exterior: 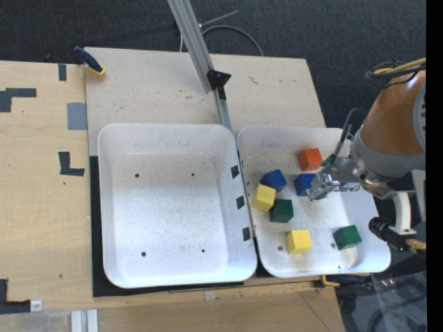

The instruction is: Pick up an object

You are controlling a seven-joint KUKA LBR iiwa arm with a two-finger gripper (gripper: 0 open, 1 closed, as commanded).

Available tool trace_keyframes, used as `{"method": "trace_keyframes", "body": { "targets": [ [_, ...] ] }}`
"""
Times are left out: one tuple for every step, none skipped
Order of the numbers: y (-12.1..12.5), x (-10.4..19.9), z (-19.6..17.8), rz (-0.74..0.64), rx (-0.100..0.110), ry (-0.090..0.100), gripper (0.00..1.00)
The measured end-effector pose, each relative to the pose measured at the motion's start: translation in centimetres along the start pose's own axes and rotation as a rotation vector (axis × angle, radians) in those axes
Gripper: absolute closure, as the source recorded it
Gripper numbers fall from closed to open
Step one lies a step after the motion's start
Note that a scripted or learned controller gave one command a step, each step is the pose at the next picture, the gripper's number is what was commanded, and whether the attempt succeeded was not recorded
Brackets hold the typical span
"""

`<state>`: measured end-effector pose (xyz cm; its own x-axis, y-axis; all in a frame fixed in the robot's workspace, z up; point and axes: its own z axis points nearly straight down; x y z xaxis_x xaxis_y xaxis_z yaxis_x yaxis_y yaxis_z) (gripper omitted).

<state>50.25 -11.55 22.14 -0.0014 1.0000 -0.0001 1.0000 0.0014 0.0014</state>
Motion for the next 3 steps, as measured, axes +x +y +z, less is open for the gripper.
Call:
{"method": "trace_keyframes", "body": {
  "targets": [
    [1.6, 4.6, -1.0, -0.005, 0.002, 0.002, 1.00],
    [3.4, 9.6, 0.0, -0.005, 0.003, 0.001, 1.00],
    [4.2, 15.4, -1.2, -0.006, 0.002, 0.002, 1.00]
  ]
}}
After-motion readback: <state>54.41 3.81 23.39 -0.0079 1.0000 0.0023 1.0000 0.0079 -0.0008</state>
